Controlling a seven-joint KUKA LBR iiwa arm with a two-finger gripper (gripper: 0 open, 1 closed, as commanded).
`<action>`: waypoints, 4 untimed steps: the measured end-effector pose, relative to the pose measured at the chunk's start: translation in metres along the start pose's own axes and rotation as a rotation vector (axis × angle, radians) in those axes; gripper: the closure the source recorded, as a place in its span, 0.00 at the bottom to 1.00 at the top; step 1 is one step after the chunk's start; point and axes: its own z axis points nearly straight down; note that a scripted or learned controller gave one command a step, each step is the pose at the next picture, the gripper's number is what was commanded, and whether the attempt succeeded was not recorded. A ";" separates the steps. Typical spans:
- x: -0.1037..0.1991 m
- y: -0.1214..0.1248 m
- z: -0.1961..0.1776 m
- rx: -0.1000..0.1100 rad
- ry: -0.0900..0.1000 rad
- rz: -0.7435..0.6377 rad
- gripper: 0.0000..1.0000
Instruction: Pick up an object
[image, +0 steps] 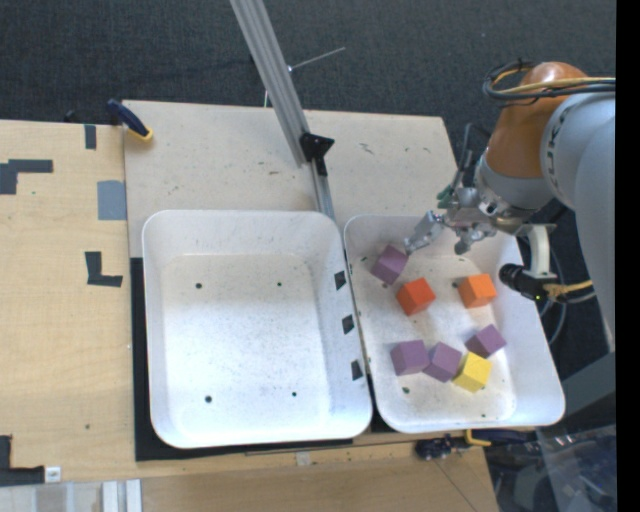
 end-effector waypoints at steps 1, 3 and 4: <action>0.001 0.002 0.042 -0.019 -0.003 -0.002 0.00; 0.001 0.008 0.035 -0.034 -0.005 -0.003 1.00; 0.008 0.009 -0.011 -0.010 0.001 -0.002 1.00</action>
